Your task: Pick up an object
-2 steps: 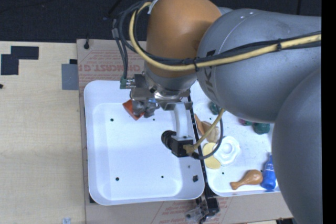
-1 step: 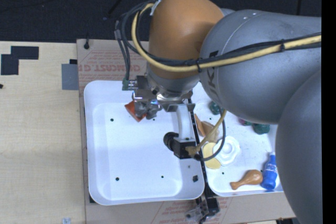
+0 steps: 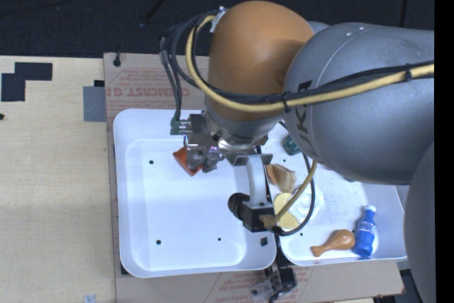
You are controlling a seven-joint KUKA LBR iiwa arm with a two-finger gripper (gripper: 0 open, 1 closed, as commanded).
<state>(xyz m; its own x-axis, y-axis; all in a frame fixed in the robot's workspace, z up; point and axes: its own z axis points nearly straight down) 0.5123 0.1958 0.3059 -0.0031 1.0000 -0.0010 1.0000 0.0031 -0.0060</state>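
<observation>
My gripper point(image 3: 204, 155) sits low in the left bin point(image 3: 142, 223), just beside a red-brown object point(image 3: 185, 162). I cannot tell whether it's clamped, so I judge the pick unfinished.

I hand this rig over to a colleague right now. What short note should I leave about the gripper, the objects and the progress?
Gripper: low over the left bin, right beside a red-brown object. The view does not show whether it grips that object.
Other objects: a blue bottle and a tan drumstick-shaped toy lie in the right bin.
Done: the gripper is at the red-brown object; nothing is clearly lifted.
Left: check the grip, then lift one object clear of its bin.
</observation>
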